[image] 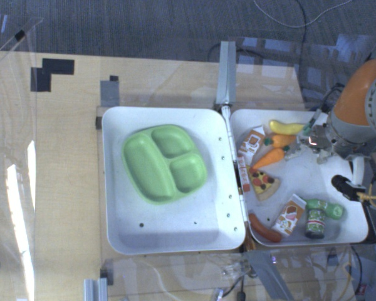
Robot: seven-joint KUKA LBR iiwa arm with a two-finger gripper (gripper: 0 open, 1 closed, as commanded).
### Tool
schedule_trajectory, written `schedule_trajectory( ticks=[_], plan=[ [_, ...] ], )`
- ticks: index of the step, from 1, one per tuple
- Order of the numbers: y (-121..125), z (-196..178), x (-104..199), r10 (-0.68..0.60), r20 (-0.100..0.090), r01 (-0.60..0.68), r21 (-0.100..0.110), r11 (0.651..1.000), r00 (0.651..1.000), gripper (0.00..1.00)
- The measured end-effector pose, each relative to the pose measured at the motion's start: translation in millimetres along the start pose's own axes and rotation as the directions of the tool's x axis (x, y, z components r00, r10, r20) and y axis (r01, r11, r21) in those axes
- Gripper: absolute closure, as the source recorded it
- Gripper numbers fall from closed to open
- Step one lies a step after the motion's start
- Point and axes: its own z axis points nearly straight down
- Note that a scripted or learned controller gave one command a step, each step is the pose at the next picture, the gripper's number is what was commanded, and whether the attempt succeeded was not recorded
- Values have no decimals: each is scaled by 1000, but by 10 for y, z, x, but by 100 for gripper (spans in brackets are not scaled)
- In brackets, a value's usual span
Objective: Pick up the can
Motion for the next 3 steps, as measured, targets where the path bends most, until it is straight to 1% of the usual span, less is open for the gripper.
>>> schedule_trajectory(
  ticks=[1, 2, 3],
  plan=[
    [-254, -8, -60, 53, -1, -53, 0, 999, 999, 0],
    [-1121, -27, -145, 296, -7, -296, -2, 955, 955, 0],
    [5, 7, 168, 457, 1, -457, 2, 889, 889, 0]
  ],
)
